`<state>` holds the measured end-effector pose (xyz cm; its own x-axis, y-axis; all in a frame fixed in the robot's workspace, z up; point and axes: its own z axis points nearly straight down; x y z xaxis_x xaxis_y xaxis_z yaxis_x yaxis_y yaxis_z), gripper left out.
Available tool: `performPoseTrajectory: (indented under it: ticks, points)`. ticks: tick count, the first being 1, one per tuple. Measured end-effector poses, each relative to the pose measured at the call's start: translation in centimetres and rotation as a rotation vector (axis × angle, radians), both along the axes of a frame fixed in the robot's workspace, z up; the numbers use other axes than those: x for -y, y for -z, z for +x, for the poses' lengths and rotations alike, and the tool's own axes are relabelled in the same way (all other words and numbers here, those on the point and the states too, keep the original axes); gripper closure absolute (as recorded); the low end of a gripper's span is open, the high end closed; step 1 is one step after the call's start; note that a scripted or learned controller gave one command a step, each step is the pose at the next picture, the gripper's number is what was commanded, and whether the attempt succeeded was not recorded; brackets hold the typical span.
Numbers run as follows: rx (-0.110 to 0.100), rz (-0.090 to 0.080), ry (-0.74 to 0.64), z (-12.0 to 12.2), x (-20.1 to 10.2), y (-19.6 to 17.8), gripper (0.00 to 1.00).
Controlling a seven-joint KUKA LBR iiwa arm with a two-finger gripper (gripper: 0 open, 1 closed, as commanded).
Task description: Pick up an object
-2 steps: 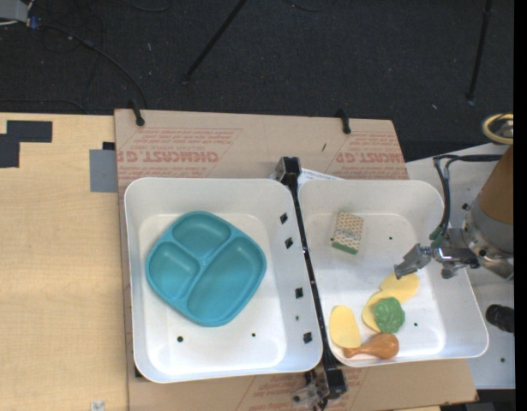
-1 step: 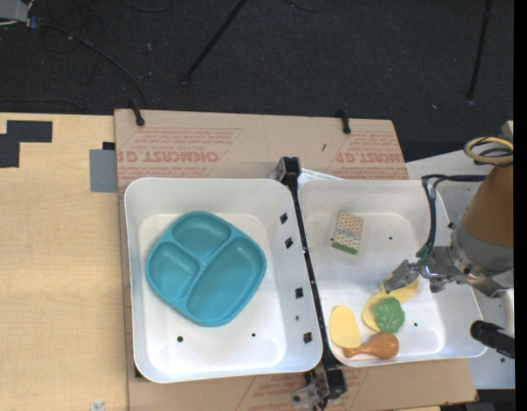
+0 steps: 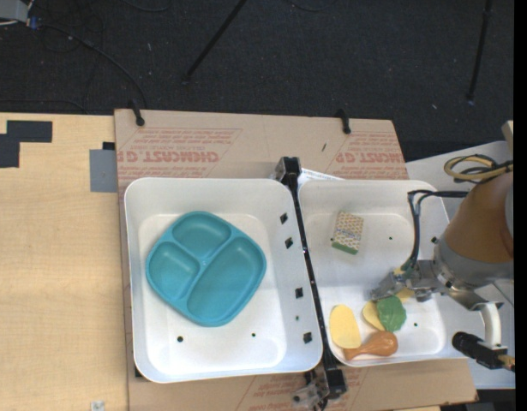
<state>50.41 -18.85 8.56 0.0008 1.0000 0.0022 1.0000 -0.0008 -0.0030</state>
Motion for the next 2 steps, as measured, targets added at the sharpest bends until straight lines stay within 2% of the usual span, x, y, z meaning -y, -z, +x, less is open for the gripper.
performPoseTrajectory:
  ticks: [1,2]
  points:
    - [0.002,0.002,0.002,0.1,0.1,-1.4,1.00]
    - [0.002,-0.002,-0.002,0.2,-0.1,-5.5,1.00]
